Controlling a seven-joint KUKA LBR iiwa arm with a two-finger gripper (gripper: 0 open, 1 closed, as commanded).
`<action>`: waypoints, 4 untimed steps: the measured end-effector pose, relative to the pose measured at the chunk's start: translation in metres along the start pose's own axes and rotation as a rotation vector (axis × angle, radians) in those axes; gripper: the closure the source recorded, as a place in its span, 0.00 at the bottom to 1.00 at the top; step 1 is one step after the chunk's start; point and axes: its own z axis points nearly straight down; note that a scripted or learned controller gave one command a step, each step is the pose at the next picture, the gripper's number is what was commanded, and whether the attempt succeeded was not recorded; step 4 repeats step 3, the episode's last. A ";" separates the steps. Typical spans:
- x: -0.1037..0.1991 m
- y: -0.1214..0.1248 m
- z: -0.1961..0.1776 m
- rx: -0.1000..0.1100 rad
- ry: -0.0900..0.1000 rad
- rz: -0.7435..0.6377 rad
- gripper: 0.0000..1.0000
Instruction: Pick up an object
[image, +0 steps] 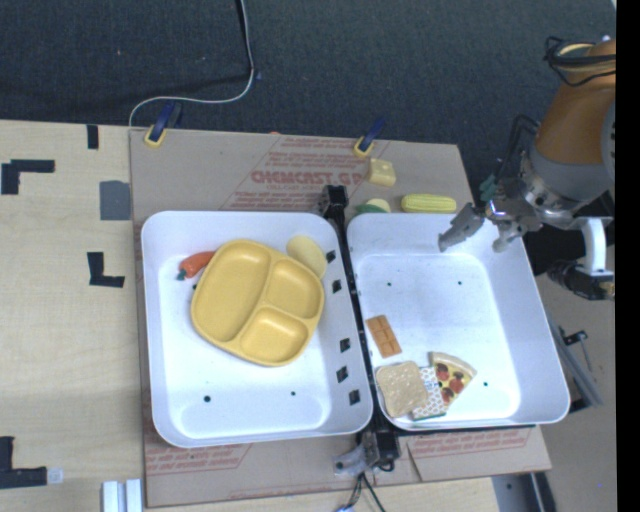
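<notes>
My gripper (484, 233) hangs over the far right corner of the right bin (500, 300). Its two dark fingers (457, 230) are spread apart, open, with nothing between them. At that bin's near end lie a slice of toast (399, 388), a pizza slice (453, 374) and a patterned flat piece (432, 396) between them. A small brown cracker (381, 336) lies a little farther in, near the bin's left wall. All of these are well below and to the left of the gripper.
The left bin (170, 380) holds a yellow divided plate (258, 300), an orange carrot (196, 264) and a pale yellow piece (308, 254). Behind the bins on the cardboard lie a yellow block (381, 172), a corn cob (428, 204) and a green item (373, 207).
</notes>
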 end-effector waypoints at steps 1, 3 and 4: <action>0.044 -0.106 0.080 0.008 0.003 0.001 0.00; 0.066 -0.082 0.142 0.003 0.004 0.000 1.00; 0.066 -0.082 0.142 0.003 0.004 0.000 1.00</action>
